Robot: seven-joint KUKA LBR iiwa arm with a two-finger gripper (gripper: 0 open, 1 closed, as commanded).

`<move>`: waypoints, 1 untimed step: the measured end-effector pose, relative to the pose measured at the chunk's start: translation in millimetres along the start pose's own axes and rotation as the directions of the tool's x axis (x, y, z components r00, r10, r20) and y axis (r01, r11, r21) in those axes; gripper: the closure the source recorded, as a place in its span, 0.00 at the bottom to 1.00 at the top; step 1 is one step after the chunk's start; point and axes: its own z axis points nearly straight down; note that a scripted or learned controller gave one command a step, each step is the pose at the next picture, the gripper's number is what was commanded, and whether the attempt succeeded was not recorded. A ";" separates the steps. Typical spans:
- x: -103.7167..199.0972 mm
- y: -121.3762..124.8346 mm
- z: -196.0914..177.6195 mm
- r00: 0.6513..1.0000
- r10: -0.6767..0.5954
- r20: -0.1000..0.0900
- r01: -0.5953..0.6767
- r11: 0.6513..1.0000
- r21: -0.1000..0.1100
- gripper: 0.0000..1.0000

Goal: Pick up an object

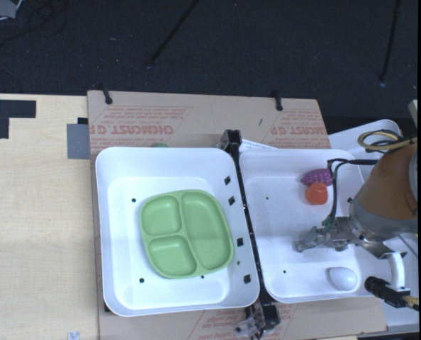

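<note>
bench (33, 225) | cardboard sheet (196, 122) | two white bins (118, 190) on cardboard

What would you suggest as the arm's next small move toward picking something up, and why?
Probably a short shift toward the white egg-shaped object, then a descent over it. The gripper sits low in the right bin over bare floor, with nothing between its fingers. The white object looks like the nearest item; the orange ball and purple piece lie farther off, touching each other.

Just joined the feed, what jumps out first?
The green divided plate lies in the left bin. In the right bin, the pincer sits low near the middle, with an orange ball and purple item behind it and a white egg-shaped thing in front.
</note>
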 end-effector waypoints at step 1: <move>-1.0 0.5 -12.3 1.000 0.004 -0.001 -0.004 1.000 0.000 1.00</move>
